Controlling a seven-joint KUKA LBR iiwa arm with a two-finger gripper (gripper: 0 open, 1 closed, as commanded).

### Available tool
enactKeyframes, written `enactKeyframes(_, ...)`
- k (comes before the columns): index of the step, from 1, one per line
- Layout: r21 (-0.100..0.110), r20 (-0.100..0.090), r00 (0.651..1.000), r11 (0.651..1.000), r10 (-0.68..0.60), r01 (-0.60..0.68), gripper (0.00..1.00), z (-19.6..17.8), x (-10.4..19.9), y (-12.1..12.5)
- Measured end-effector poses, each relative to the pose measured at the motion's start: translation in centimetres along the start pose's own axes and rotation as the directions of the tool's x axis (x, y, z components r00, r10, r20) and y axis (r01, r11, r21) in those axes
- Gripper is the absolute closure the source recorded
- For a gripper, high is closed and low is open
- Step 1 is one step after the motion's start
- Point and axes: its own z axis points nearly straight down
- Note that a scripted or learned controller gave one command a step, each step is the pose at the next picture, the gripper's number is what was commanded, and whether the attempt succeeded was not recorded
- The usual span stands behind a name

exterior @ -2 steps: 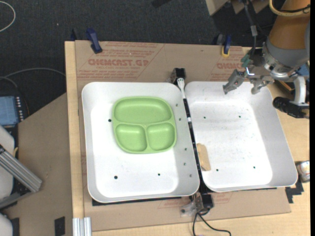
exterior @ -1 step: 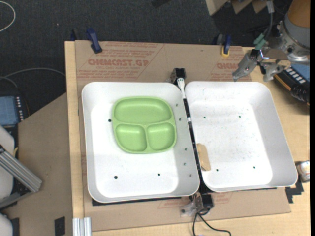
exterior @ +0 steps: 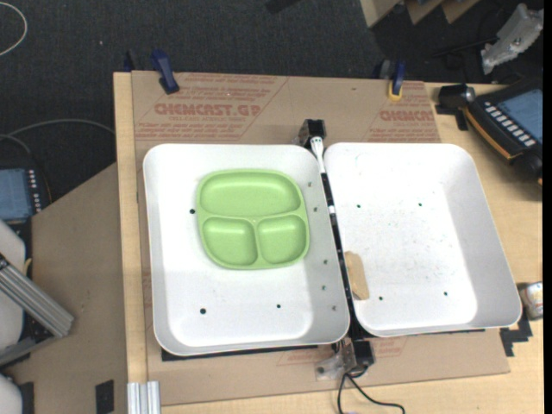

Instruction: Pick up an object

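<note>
A light green divided plate [exterior: 253,218] with three compartments lies flat in the upper middle of the left white bin [exterior: 181,317]. It sits upright, its large compartment toward the far side. The right white bin [exterior: 448,231] has a speckled floor and a tan strip of tape [exterior: 356,275] along its left rim.
Both bins rest on a brown board [exterior: 216,106] held by blue clamps [exterior: 165,72] at the far edge. A black bracket [exterior: 313,131] sits between the bins at the back. Cables [exterior: 362,386] hang at the front. A tablet-like device [exterior: 509,119] lies at the far right.
</note>
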Motion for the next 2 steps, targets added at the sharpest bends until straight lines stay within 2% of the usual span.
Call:
enactKeyframes(1, 0.024, -0.006, 1.000, 1.000, -0.005, 0.005, 0.00, 1.0, 5.5, -5.2)
enactKeyframes(2, 0.019, -0.003, 1.000, 1.000, 0.000, 0.000, 1.00, 0.0, 5.2, -4.9)
